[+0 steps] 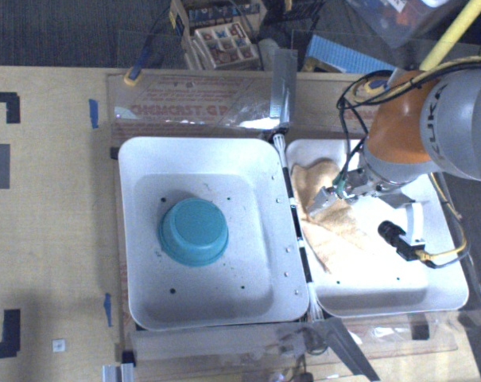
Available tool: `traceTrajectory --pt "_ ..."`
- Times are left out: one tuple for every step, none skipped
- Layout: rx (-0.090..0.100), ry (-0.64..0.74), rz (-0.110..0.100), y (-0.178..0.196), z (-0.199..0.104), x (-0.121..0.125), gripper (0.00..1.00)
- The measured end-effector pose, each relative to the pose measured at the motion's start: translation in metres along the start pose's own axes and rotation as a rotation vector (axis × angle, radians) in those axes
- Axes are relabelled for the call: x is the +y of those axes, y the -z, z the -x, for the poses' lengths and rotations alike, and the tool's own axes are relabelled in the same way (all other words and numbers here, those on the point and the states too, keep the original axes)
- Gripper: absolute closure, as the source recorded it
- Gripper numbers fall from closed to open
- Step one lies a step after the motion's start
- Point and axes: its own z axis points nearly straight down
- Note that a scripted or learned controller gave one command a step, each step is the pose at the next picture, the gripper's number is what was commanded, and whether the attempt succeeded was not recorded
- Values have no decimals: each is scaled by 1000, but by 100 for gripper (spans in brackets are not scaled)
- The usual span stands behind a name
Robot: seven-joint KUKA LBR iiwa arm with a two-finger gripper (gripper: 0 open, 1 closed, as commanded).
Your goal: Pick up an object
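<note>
Camera view: my arm (431,126) carries part of the KUKA lettering at the right edge. My end effector (335,193) is down in the right bin (443,293) on a tan cloth (335,221), whose long axis runs top to bottom; I cannot tell its grip. A teal bowl (194,231) sits upside down in the left bin (145,165).

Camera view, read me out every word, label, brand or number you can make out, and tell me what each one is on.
"KUKA", partly visible, on the grey arm at the right.
Red lettering on the clear plastic sheet above the left bin: too blurred to read.
Printing on the boxes behind the bench: too small to read.
The teal bowl, the tan cloth and the right bin bear no text that I can see.
</note>
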Motion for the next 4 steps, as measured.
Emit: traceTrajectory --pt "-1 -6 7 11 2 1 100" --pt "-1 -5 7 11 2 1 0" --pt "-3 -10 11 22 5 1 100" --pt "-3 -9 11 22 4 1 0"
